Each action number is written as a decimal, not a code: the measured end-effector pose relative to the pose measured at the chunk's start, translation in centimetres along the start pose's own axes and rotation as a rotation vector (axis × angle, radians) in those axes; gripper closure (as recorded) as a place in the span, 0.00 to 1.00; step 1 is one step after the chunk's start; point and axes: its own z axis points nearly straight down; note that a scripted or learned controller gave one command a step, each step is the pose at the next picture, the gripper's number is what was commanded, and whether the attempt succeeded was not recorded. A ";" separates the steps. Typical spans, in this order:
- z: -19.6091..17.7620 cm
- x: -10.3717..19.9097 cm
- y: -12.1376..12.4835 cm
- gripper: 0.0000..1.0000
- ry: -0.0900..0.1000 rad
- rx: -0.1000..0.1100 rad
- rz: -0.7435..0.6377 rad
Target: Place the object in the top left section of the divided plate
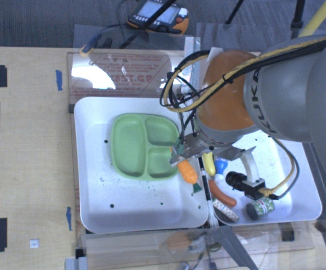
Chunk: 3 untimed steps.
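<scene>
A light green divided plate [143, 145] lies in the left white bin [95, 196], with one large section on its left and two smaller ones on its right. My gripper [181, 153] hangs over the plate's right rim, under the grey wrist and its orange band. Just below and to the right of it, an orange toy carrot [189, 173] with a green tip lies by the plate's lower right corner, near the divider between the bins. The wrist hides whether the gripper touches the carrot.
The right bin [298, 207] holds a yellow piece [208, 163], a blue piece [221, 166], a red sausage-like toy [225, 197], a small brush [226, 212] and a green can [261, 207]. Cables loop over the arm. Small dark specks dot the left bin's floor.
</scene>
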 end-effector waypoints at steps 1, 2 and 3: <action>7.3 2.6 8.0 1.00 -0.005 -0.036 -0.100; 2.1 9.5 4.0 1.00 0.000 -0.002 -0.325; -15.1 9.6 4.6 1.00 -0.002 -0.003 -0.407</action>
